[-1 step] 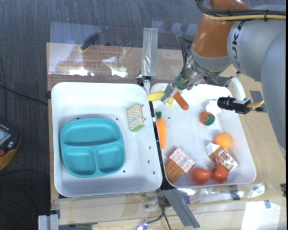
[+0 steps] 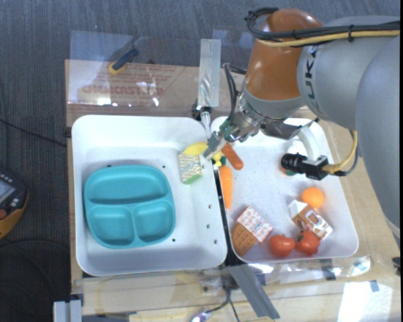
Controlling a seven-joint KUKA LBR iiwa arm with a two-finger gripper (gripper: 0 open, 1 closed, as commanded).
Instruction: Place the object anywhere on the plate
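Observation:
A teal divided plate [image 2: 128,203] lies in the left white bin [image 2: 94,129]. A pale yellow-green speckled block [image 2: 191,168] with a yellow piece [image 2: 197,149] just above it sits at the left bin's right side, to the right of the plate's top corner and apart from the plate. My gripper [image 2: 213,145] reaches in from the right and ends right beside the yellow piece, over the divider between the bins. Whether it touches the block is hidden from this angle.
The right bin [image 2: 342,243] holds a carrot [image 2: 225,184], a small orange-red piece [image 2: 232,158], an orange [image 2: 313,197], a patterned box [image 2: 250,228], two red tomatoes [image 2: 281,245] and another box [image 2: 311,221]. A yellow-blue tool [image 2: 123,59] lies behind the bins.

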